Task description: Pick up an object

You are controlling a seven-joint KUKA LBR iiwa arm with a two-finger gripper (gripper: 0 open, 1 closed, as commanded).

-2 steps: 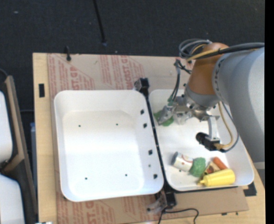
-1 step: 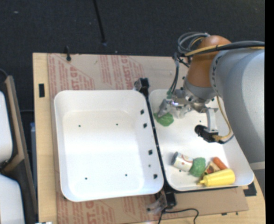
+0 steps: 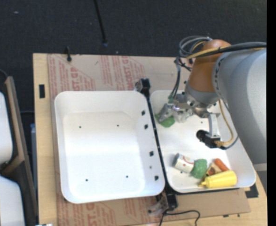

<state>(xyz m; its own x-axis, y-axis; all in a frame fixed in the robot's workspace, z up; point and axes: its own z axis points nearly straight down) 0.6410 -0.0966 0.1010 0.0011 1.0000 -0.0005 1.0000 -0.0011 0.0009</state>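
My gripper (image 3: 169, 113) hangs low over the far left part of the right bin (image 3: 241, 154), under the orange-banded wrist. A small green object (image 3: 166, 122) lies right at its tip, against the bin's left wall; whether the gripper touches it I cannot tell. Along the near edge of the same bin lie a white and red cylinder (image 3: 181, 162), a green lump (image 3: 199, 167), an orange carrot-like piece (image 3: 220, 164) and a yellow bottle (image 3: 220, 179).
The left bin (image 3: 62, 126) stands beside the right one, their rims meeting at a black-clipped divider (image 3: 152, 131). Both rest on a cardboard-covered bench (image 3: 95, 72). The grey arm covers the right bin's far right corner.
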